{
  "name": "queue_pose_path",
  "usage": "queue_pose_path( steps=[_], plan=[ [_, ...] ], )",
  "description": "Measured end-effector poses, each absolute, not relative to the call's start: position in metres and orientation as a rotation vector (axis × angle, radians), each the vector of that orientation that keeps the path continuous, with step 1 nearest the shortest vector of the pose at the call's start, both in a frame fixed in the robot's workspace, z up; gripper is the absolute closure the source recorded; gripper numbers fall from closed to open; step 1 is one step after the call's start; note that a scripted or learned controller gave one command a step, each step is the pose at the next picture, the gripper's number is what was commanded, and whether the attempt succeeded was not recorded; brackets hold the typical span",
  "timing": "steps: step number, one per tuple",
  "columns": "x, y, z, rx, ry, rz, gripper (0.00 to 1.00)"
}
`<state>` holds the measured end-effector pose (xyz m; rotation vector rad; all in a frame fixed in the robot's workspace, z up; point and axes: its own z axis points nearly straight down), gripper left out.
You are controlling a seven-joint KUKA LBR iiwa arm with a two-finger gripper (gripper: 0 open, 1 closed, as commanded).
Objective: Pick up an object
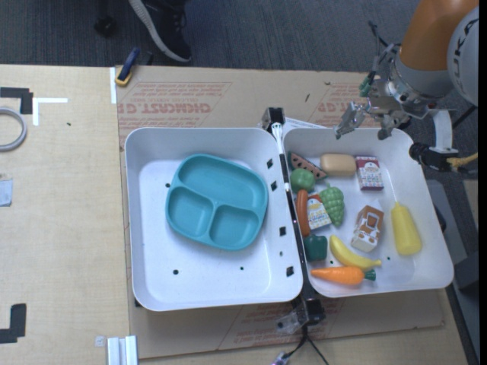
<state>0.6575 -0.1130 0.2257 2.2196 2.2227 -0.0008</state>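
Orange leads the way: a carrot (338,275) lies along the near edge of the right bin (434,261), and a banana (352,255) sits just behind it, touching or nearly so. Up from there, a small carton (367,228) rests beside a yellow corn cob (405,229) near the right wall. A sausage (303,212) runs along the left wall, with green vegetables (332,201) packed close by. Towards the far edge sit a bread roll (338,163) and a red box (369,172), just beside each other.

Over in the left bin (144,226), a blue divided plate (217,202) lies alone, near the middle.

Now the far right corner: the gripper (370,116) hangs above the bin's far rim, fingers spread apart, nothing between them. Nothing is picked yet, so the reach looks barely started.

Trouble ahead? That crowd on the left side is the risk: a descent there could land one finger on a neighbour and shove things aside. The smooth, rounded banana and corn cob may squirt out of a pinch. The roll and box are closest and better spaced.
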Motion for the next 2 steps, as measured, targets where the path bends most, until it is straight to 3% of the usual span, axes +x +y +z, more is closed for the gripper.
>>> queue_pose_path(
  steps=[1,2],
  plan=[
    [0.621,-0.171,0.139,2.294,2.147,-0.002,0.0],
    [0.647,-0.179,0.097,2.167,2.285,-0.01,0.0]
  ],
)
